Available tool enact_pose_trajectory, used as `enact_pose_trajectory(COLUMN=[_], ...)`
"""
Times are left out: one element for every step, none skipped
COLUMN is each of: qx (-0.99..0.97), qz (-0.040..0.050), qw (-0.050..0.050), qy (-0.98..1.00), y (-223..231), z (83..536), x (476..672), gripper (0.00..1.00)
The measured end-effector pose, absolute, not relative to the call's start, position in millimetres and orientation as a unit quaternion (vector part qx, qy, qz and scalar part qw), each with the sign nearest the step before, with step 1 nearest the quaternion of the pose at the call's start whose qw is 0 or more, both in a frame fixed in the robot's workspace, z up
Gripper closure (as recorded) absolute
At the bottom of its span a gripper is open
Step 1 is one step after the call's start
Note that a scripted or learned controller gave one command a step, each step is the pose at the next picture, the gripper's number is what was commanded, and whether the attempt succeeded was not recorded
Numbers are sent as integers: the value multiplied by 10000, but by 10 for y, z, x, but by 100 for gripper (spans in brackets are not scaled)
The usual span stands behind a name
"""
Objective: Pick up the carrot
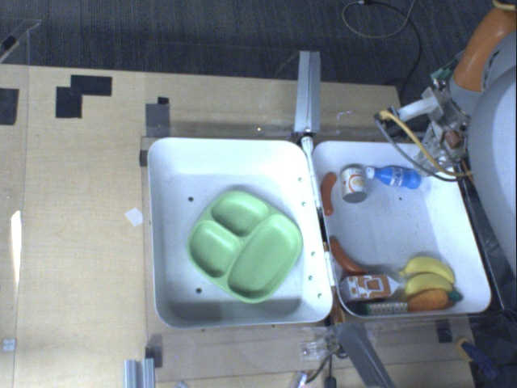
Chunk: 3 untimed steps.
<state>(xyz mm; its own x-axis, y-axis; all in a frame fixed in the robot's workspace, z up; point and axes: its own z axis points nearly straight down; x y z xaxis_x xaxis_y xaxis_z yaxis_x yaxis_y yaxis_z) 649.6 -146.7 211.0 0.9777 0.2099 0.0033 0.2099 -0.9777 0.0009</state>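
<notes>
Carrot (428,300): an orange item lying in the lower right corner of the right bin (420,217), its long axis set roughly left to right along the bin's lower wall, the darker green end pointing toward the right edge of the frame; it is placed just below the bananas (428,275) and touching them. Bananas: yellow, curved, lower right of the same bin. Carton (371,287): a small orange-and-white box lying flat, just left of the carrot. Sausages: two reddish pieces, one (327,194) upright along the bin's left wall, one (346,256) slanted above the carton. Can (353,183): on its side, upper part of the bin, beside a blue bottle (396,176) laid left to right. Left bin (161,217): white, bearing a green divided plate (245,244) at its centre. Surface (73,241): pale wood, left of frame. Claw (436,132): seen at the upper right of the frame, over the right bin's upper right corner, well apart from the carrot; whether it is released or clenched cannot be told.
</notes>
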Motion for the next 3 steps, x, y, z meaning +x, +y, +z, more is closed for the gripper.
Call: enact_pose_trajectory(qx=[9517, 9319, 9507], qz=[5, 18, 1], qw=[-4, 7, 1], qy=[3072, 3627, 3100], y=[-1122, -833, -1040], z=[1954, 2322, 1758], x=[6290, 6255, 6356], gripper=[100, 100, 100])
